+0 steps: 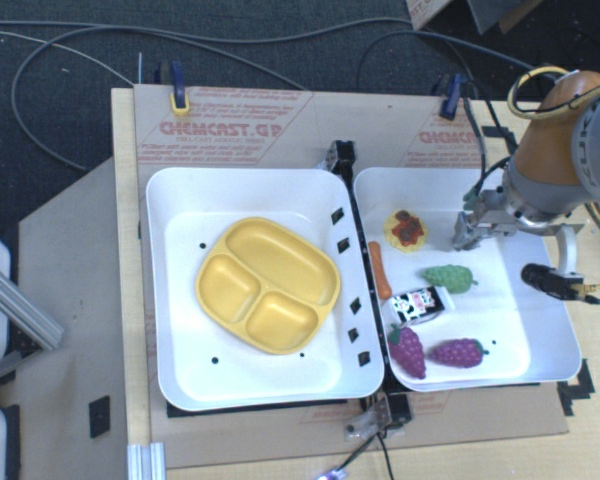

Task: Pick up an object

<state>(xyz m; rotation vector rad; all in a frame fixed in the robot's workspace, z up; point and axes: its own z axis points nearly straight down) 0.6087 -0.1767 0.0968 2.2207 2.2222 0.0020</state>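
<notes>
dark carpet, bench (130, 268) bearing two white bins. gripper (467, 234) hovering in right bin (540, 353), finger state impossible to tell. lying near it: pizza toy (407, 230), green pickle (448, 278), milk carton (420, 305), purple grapes (457, 353). yellow divided plate (268, 285) sitting in left bin (175, 368).

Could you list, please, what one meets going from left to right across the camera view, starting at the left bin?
Yellow divided plate → orange carrot-like stick → black-and-white carton → green toy vegetable → gripper on the grey arm.
</notes>
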